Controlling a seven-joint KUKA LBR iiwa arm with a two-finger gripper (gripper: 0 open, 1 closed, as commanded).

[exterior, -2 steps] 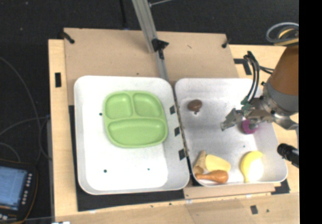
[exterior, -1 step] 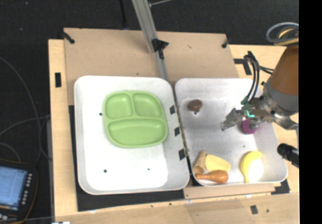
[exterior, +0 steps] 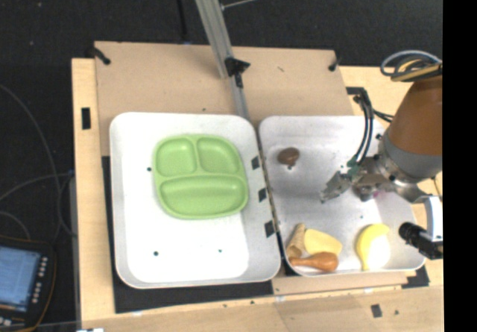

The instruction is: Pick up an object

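Your gripper (exterior: 344, 183) hangs over the middle of the right bin (exterior: 320, 133), reaching in from the right below the arm's orange band (exterior: 419, 118), and its fingers look slightly apart with nothing between them, though the view is too coarse to be sure. The things you could pick lie apart from it: a small brown object (exterior: 288, 156) toward the bin's upper left, and along the near edge a yellow wedge (exterior: 323, 241), an orange piece (exterior: 319, 262) and a yellow rounded object (exterior: 373, 245). In the left bin (exterior: 134, 248) sits a green divided plate (exterior: 200, 176).
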